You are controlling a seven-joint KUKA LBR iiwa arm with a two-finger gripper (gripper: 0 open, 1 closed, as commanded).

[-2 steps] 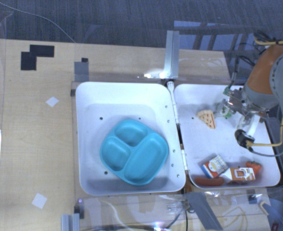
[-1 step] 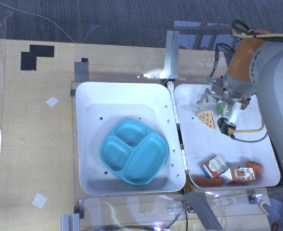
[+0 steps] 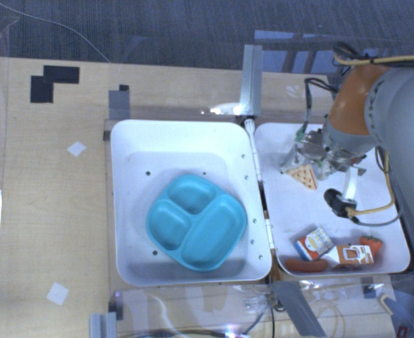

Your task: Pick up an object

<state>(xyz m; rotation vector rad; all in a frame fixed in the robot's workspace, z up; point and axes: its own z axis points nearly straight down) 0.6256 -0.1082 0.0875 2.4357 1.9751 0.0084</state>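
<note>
My gripper point(image 3: 314, 157) hangs low over the far part of the right bin point(image 3: 291, 220), under the orange wrist band point(image 3: 350, 104). A tan triangular wedge with dots point(image 3: 305, 177) lies just at its near side, touching or nearly touching it; I cannot tell whether it is held. At the bin's near edge lie a small white and blue carton point(image 3: 314, 243), a reddish sausage point(image 3: 305, 265), an orange carton point(image 3: 353, 255) and a small red-orange piece point(image 3: 372, 243).
The left bin point(image 3: 133, 189) holds a blue divided plate point(image 3: 196, 221). A black plug on a yellow cable point(image 3: 339, 203) hangs from the arm over the right bin. A metal post point(image 3: 251, 83) stands behind the wall between the bins.
</note>
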